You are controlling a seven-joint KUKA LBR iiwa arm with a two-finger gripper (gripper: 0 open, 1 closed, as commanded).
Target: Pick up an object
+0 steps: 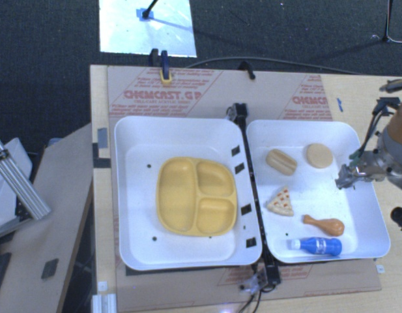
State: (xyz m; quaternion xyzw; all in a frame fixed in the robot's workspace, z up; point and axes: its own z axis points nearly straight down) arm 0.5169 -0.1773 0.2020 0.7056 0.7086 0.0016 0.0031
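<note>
**The toys lie to the left of the end effector**

The end effector (347, 177) hangs at the right side of the picture, over the right rim of the right bin (373, 243). It holds nothing. I cannot tell if it is spread apart or squeezed together, because it is small, dark and blurry here.

All the things to pick up sit in the right bin, left of the end effector or below it in the picture. The round cookie (319, 155) is the nearest one. It lies up and to the left, near the end effector but not touching it. It is round, so it has no long side. The bread roll (281, 162) is farther left, and its long side runs slanted from upper left to lower right. The pizza slice (280, 203) is in the middle of the bin. The chicken leg (325, 225) is down and a little left of the end effector, lying almost sideways with its thin end pointing left. The blue bottle (316, 245) lies on its side near the bottom rim, with its white cap pointing left.

The left bin (132, 175) holds a yellow tray (197, 195) with three parts.

The arm is cut off by the right edge of the picture, so most of it is hidden. I think the cookie would be the shortest reach.
</note>
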